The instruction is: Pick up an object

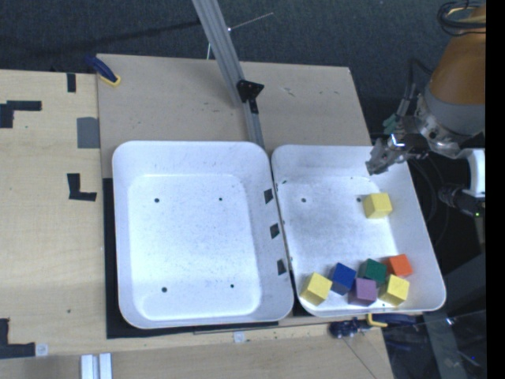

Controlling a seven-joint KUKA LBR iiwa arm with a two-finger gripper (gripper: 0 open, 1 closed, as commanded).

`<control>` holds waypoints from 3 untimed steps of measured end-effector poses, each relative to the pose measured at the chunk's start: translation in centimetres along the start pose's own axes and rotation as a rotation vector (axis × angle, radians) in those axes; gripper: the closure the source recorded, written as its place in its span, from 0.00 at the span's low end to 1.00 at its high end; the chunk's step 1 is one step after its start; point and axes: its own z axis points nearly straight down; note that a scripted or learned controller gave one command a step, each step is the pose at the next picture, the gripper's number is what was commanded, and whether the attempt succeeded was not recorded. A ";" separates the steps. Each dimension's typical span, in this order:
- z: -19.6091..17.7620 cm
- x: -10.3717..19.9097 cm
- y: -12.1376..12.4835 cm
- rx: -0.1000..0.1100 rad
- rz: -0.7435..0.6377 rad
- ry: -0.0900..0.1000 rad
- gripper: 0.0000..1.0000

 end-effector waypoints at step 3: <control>2.1 15.6 -2.9 0.010 -0.003 0.002 1.00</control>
